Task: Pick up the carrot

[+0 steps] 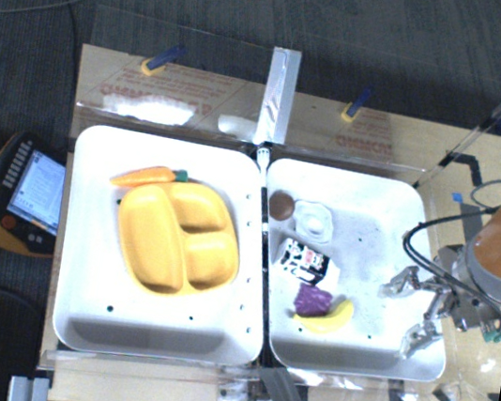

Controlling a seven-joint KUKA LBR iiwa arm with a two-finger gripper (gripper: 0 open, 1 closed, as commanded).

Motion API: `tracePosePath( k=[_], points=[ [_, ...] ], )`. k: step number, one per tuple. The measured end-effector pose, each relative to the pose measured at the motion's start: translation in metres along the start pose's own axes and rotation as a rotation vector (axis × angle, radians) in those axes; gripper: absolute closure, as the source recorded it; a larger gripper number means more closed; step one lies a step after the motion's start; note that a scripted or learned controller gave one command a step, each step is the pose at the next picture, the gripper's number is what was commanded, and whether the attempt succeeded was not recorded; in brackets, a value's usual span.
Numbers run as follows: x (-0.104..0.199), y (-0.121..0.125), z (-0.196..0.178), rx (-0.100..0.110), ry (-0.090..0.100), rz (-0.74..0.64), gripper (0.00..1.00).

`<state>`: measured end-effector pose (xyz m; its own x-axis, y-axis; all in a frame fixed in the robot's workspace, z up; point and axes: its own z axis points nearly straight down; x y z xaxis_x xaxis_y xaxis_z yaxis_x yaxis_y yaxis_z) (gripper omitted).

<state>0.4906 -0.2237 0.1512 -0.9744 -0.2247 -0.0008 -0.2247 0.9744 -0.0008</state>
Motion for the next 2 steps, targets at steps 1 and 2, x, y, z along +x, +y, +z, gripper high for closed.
tracePosePath(
  k=[1,2],
  points=[
    [-0.0014,-0.0003,-0.0095,0.001,-0.004,0.002,1.0],
    [-0.0016,0.0,-0.0094,0.001,-0.004,0.002,0.0]
  ],
)
